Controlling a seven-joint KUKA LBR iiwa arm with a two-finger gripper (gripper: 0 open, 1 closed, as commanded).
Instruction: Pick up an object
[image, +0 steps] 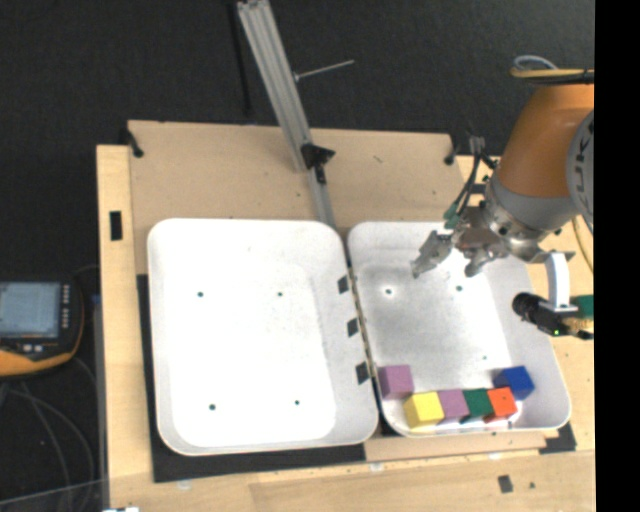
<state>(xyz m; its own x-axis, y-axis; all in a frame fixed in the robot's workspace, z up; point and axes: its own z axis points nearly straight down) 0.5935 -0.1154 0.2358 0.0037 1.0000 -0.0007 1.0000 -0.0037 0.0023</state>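
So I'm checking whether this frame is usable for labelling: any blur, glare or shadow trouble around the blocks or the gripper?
Camera view: the blocks are sharp and evenly lit, colours distinct; the right bin shows a soft grey shadow mid-floor, no harsh glare; the gripper is slightly soft against it, its fingers hard to resolve.

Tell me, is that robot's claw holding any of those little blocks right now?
No. The gripper hangs open above the right bin; the blocks lie at its near edge.

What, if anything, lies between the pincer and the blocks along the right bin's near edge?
Nothing visible. The pincer hangs over the far part of the right bin, and bare bin floor separates it from the blocks clustered at the near wall.
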